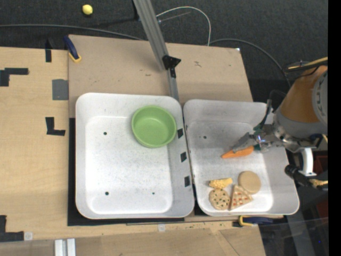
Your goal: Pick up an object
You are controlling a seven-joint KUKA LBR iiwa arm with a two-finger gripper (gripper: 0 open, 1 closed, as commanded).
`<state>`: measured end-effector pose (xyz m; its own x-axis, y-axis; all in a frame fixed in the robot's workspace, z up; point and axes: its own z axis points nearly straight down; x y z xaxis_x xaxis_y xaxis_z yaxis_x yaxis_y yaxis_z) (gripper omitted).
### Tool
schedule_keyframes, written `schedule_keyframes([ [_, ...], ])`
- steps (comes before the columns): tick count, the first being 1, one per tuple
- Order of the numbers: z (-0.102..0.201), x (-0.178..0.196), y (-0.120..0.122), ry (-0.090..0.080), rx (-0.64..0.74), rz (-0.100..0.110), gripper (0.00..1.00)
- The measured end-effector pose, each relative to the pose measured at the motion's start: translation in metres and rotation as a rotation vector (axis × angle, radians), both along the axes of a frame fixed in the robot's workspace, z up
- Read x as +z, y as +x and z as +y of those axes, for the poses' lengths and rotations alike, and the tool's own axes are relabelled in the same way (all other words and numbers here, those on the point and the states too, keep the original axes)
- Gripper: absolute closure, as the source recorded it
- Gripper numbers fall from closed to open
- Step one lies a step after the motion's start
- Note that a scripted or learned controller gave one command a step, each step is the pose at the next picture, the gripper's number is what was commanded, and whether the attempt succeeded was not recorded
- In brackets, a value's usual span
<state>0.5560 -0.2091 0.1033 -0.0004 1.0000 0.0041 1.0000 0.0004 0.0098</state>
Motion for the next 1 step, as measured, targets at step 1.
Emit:
schedule_keyframes([
  [1,0.0006,-0.0142,0.0009,-0.005,0.002,0.009,0.0],
])
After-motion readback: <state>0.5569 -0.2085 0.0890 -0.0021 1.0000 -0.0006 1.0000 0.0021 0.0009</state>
